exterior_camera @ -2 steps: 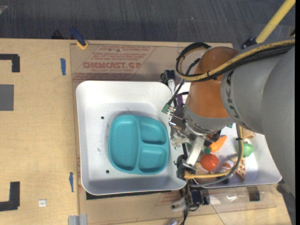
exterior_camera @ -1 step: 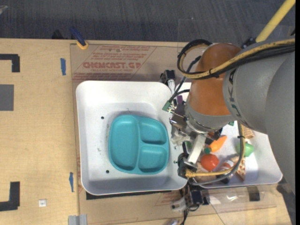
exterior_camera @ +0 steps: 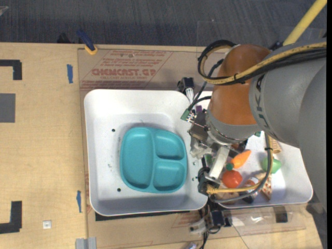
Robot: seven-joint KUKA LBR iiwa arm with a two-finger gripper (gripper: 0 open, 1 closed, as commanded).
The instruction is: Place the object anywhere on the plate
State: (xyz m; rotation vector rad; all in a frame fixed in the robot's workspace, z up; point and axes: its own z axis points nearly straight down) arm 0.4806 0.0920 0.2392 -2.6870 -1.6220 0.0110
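Over the right bin [exterior_camera: 298, 188], the arm hides most toys; the end effector's [exterior_camera: 207, 178] state is unclear.

A tan cardboard-covered bench [exterior_camera: 41, 154] marked with black tape [exterior_camera: 13, 69] meets dark grey carpet [exterior_camera: 129, 9] behind

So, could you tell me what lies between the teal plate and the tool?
The camera view shows bare white bin floor between the teal divided plastic plate and the tool.
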